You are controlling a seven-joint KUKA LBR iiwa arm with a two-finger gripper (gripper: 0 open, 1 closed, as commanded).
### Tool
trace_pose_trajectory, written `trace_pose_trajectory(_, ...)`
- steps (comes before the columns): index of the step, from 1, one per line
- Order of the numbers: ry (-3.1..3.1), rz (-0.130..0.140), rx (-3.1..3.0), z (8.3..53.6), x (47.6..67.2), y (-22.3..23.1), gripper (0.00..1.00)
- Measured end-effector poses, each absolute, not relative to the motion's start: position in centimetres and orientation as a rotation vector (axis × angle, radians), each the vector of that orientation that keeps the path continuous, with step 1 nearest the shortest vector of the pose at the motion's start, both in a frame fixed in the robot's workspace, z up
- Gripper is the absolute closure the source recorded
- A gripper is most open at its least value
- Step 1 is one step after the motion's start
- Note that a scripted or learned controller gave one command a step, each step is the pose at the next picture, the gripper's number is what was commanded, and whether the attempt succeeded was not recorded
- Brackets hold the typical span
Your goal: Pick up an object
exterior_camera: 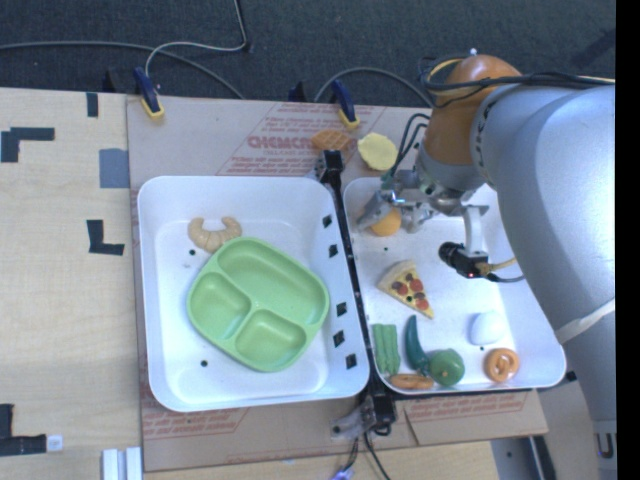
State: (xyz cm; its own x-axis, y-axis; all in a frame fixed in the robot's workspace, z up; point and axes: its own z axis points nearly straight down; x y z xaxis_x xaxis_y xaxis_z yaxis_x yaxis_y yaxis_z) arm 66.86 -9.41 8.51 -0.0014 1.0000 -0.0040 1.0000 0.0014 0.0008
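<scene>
My gripper [396,211] is low over the back left corner of the right bin [530,313], right above a small orange-yellow fruit [385,225] that lies against the bin's left wall. The gripper touches or nearly touches the fruit, and its body hides the fruit's top. A pizza slice [407,290] lies just in front of it. Along the front of that bin sit a green pod [385,348], a dark green pepper [413,336], a round green piece [446,367], a small carrot [409,380], a donut [501,364] and a white lump [487,327].
The left bin [165,218] holds a green divided plate [258,303] and a croissant [214,232]. Behind the bins on the cardboard lie a yellow piece [377,151] and a brown waffle-like piece [333,140]. The arm's grey body covers the right bin's right side.
</scene>
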Motion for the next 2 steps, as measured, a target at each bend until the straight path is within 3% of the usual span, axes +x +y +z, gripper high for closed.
trace_pose_trajectory(2,2.219,-0.003,2.219,8.52,66.85,-9.62,0.0)
